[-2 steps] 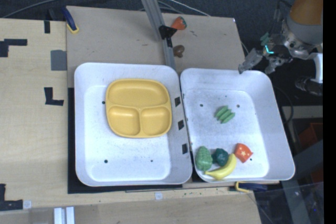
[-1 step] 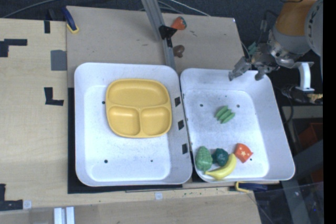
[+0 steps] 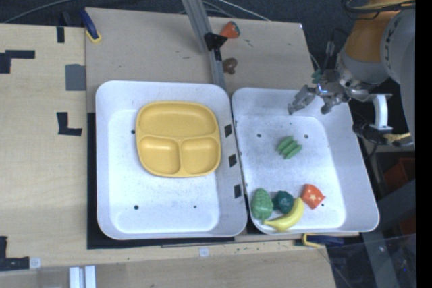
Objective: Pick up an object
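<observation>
Near edge of right bin (image 3: 351,145): banana (image 3: 289,218), two green veg (image 3: 270,203) and a red piece (image 3: 312,195), clustered. Mid-bin, green pods (image 3: 289,146) lie alone, long axis diagonal (easiest target, I'd judge). Left bin (image 3: 108,165) holds a yellow divided plate (image 3: 179,138). Far right, gripper (image 3: 316,99) over the bin's far rim; fingers spread, holding nothing; pods lie nearer and left.

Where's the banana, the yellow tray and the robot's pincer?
banana (image 3: 289,218): camera view, middle of its curved body.
yellow tray (image 3: 179,137): camera view, ridge where its compartments meet.
pincer (image 3: 312,100): camera view, midway between its fingertips.
</observation>
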Controlling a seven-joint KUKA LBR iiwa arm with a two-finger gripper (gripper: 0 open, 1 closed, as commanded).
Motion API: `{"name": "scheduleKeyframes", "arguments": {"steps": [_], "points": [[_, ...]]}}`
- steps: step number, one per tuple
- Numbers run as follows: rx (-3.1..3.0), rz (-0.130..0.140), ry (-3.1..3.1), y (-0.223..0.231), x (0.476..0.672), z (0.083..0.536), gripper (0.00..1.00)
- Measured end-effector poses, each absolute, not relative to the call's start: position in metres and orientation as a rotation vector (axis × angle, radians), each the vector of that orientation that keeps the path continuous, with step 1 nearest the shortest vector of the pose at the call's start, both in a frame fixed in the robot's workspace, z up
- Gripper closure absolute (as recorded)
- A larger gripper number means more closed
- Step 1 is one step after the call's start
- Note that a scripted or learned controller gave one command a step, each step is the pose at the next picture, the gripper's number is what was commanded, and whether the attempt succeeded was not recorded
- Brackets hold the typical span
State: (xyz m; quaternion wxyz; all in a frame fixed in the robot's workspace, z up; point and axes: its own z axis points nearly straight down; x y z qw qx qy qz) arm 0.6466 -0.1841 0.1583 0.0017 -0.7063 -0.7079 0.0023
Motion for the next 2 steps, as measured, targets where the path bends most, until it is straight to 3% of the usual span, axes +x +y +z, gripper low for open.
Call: {"name": "scheduleKeyframes", "arguments": {"steps": [1,2], "points": [[-2.216,0.007,-2.221,-0.185,0.645,0.114,0.00],[-2.217,0.004,-2.226,-0.184,0.646,0.128,1.00]]}}
